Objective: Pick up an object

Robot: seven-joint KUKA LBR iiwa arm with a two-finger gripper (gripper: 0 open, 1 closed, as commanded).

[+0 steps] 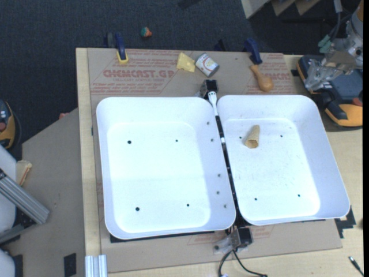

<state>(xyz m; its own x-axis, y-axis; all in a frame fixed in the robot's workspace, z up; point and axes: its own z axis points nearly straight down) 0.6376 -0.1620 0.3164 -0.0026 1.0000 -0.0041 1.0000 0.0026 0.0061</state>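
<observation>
One small tan cone-like piece [251,137] lies in the right bin [323,154], near its far-left part, well apart from the gripper [319,74], which hangs beyond the bin's far right corner. The piece's long axis runs roughly near to far, tipped slightly; its broader end seems to face the near side. The pictures do not show whether the gripper is open or closed. The step in hand looks like the approach: the next move calls for travelling over the piece, descending, and closing across its narrow width.
</observation>
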